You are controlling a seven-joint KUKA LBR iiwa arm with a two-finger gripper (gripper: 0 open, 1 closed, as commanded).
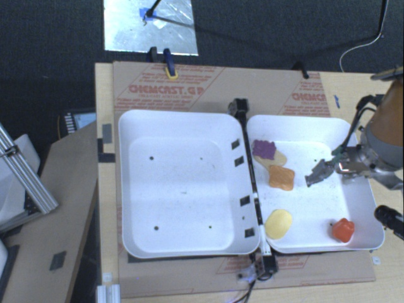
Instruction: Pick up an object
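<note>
Grey arm (385,131) cut off at right; jaws (315,174) blurred over right bin (363,201), apparently released, nothing between.

Even, diffuse overhead light is filling the scene; the two white bins (183,188) are reading as the brightest surfaces, close to overexposed, with interior detail washing out. A foil sheet (150,17) at the top is reflecting patchy glare. The surrounding dark floor (50,43) is falling into dim, grainy blue-black. Shadows are staying soft and short: a faint one is lying under the gripper (319,172), and thin ones are hugging the bin walls. Overall sharpness is moderate, with slight softness and compression noise throughout. The arm (385,137) at the right is appearing mildly blurred. Straight edges are showing little distortion.
</note>
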